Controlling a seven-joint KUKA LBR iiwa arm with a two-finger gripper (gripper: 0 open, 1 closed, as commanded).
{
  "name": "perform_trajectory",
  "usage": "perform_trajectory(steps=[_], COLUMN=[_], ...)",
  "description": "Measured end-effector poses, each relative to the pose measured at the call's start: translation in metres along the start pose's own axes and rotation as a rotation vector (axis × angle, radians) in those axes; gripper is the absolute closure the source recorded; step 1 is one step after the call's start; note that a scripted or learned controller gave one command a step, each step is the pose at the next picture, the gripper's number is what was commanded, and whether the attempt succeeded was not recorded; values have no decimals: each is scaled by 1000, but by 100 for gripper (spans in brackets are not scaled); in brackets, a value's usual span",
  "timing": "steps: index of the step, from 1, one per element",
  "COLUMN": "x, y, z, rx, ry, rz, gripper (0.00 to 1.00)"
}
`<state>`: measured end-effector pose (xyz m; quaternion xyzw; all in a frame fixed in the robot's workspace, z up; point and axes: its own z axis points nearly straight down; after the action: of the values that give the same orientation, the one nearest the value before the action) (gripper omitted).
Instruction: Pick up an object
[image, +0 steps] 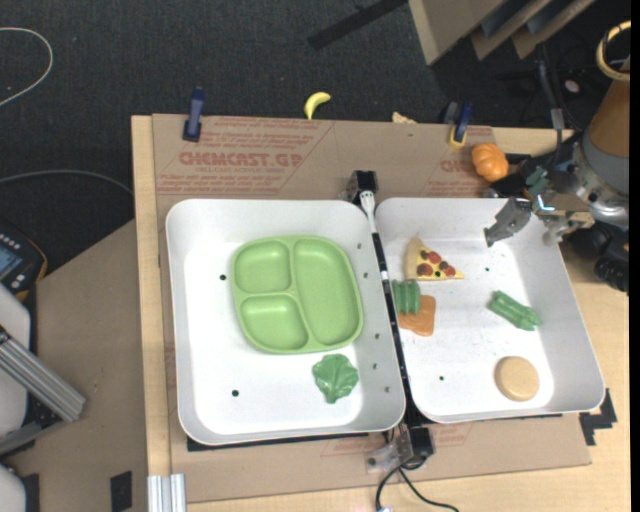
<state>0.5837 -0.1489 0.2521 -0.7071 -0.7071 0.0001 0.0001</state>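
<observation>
The objects open to picking are lying in the right bin (575, 330): a pizza slice (431, 262) near the bin's far left corner, a carrot (416, 310) just below it against the left wall, a green bean (514, 310) toward the right side, and a tan cookie (518, 378) near the front right corner. All four are sitting apart from the claw (522, 217), which is hanging over the far right corner of that bin. Whether it is open or closed cannot be told here, and nothing is showing in its grip.

The left bin (190, 300) is carrying a green divided plate (296, 293) with a lettuce leaf (335, 376) just in front of it. Both bins are resting on a brown board (260, 160) laid on the tabletop (615, 300), and red print on the board is reading "CHEMCAST". An orange (489, 160) and a banana (316, 102) are lying by the board's far edge.
</observation>
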Motion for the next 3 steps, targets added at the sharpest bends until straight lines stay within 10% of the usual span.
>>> perform_trajectory(steps=[1, 2, 3], x=[40, 11, 76], y=[-38, -44, -104], z=[173, 166, 26], rx=[3, -2, -11], ry=[1, 1, 2], rz=[3, 2, -7], gripper=[0, 0, 0])
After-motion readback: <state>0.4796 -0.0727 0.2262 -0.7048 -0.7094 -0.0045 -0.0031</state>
